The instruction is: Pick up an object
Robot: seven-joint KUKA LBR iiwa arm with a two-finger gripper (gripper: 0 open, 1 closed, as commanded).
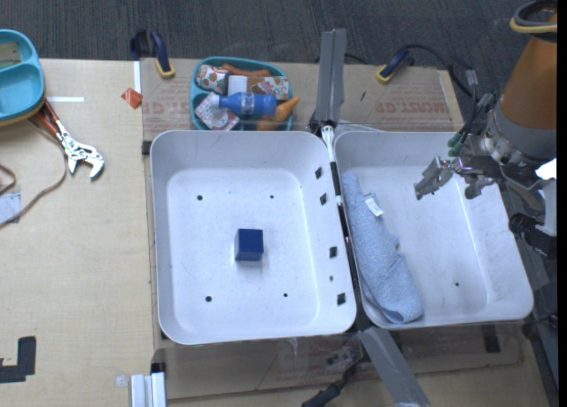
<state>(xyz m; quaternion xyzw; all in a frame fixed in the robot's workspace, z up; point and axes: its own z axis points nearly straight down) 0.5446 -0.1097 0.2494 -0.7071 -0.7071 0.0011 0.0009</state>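
Camera view: a folded blue cloth (383,259) is laid lengthwise, far to near, along the right bin's (496,303) left wall. Above that bin the gripper (443,176) is seen with fingers apart, nothing between them.

A: What sort of place is this?
B: A robotics lab: two white bins (168,219) clamped to a cardboard-covered surface (80,263), a wrench (75,152) left of them.

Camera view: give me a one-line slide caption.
Arm's gripper hovers over the right bin beside a blue cloth; a blue block sits in the left bin.
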